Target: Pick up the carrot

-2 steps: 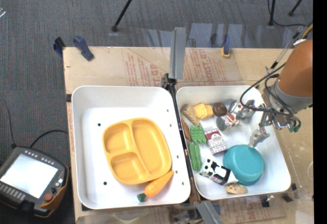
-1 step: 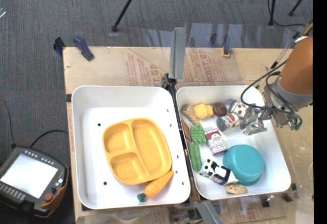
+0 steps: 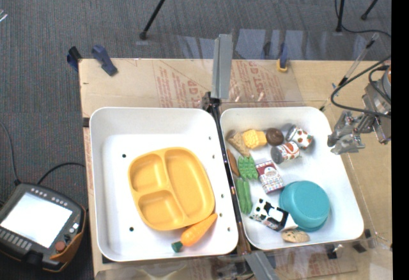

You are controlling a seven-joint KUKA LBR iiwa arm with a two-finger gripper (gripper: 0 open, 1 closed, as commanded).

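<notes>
The orange carrot (image 3: 197, 232) with a green stem end lies in the left bin (image 3: 108, 132), at the front right, just below the yellow divided plate (image 3: 170, 187) and touching its edge. My gripper (image 3: 347, 139) hangs at the right rim of the right bin (image 3: 339, 170), far from the carrot, with nothing seen between its fingers.
The right bin holds a teal bowl (image 3: 305, 204), a corn cob (image 3: 254, 138), cans (image 3: 286, 152), a red carton (image 3: 270, 176), green pea pods (image 3: 245, 173), a cow-print carton (image 3: 269, 213) and a cookie (image 3: 295, 235). A pendant (image 3: 38, 224) sits at lower left.
</notes>
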